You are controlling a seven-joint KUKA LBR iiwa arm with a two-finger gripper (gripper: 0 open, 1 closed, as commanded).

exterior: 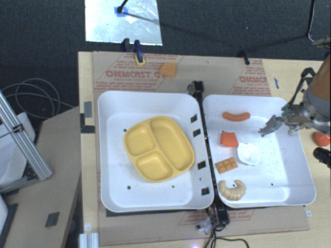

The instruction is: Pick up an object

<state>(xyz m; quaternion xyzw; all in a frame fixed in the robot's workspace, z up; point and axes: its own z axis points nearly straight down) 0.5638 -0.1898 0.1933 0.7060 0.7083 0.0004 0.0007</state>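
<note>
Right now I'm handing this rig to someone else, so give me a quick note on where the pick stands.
Gripper: over the upper right part of the right bin, nothing between its jaws, which look spread apart.
Right bin holds: an orange sausage near the top, a red-orange block below it, a white round piece, a waffle-like brown square, and a pale croissant-shaped piece at the bottom.
Left bin holds a yellow divided plate.
Done: nothing picked.
Left: choose an object, come down, close, lift. The sausage and the white piece lie closest to the gripper.
</note>
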